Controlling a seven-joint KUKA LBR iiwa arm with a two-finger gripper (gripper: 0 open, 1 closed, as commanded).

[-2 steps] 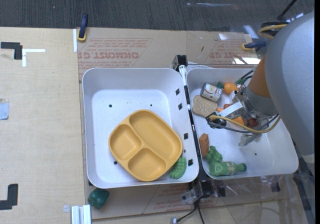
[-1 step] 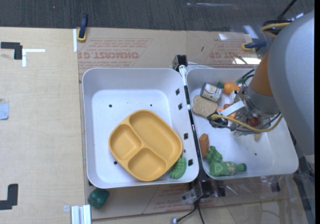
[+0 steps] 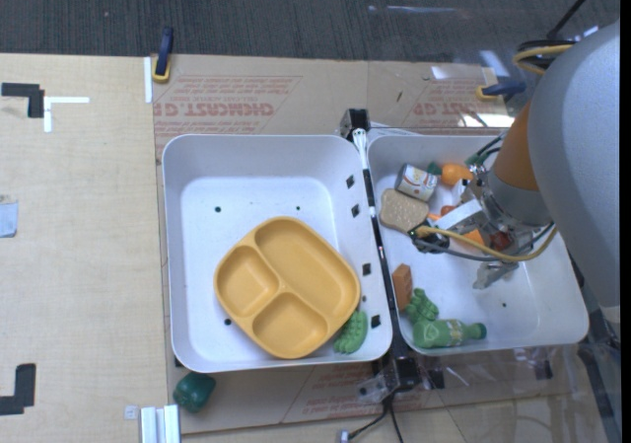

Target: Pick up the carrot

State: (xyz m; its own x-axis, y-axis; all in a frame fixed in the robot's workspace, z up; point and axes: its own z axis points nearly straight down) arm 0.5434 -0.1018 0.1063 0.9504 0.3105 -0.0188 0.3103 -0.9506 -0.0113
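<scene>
The arm is reaching in from three o'clock, its tool hanging low over the middle of the right bin; whether it is spread or pressed together cannot be told. The carrot is lying at the bin's twelve o'clock edge, just beside a small can. A yellow divided plate is sitting in the left bin.
</scene>
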